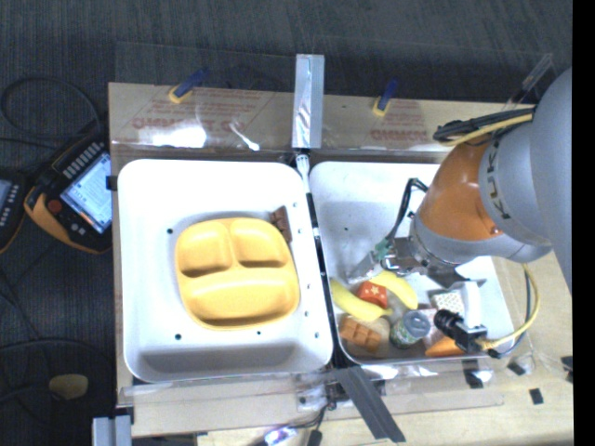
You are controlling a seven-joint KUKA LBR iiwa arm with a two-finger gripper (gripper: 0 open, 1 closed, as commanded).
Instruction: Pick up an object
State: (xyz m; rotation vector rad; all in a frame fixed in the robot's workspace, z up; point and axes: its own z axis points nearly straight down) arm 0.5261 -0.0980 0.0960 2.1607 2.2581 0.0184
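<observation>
Where the arm reaches in from the right, its orange band sits over the upper half of the right bin. The wrist points down and left toward a heap of toy food in that bin's lower part. Whether the jaws are open or closed cannot be told, because the wrist covers them, and nothing can be seen gripped.

A yellow banana lies at the heap's left edge, close to the wall next to the other bin. A small red piece rests against it. A second yellow piece lies just right of that, close under the wrist. Below the banana is a brown waffle-like piece, with a round grey-green jar beside it. An orange wedge lies farther right, near the bin's lower wall. A white checked piece sits at the heap's right side, and a small green bit shows at the wrist's left edge.

The left bin holds a yellow divided plate, lying flat near its middle. A small brown scrap is at the plate's upper right corner, near the dividing wall.

Both bins stand side by side on the counter. Two blue clips are fixed along the brown board behind them. A handset with a lit screen lies on the dark carpet to the left.
</observation>
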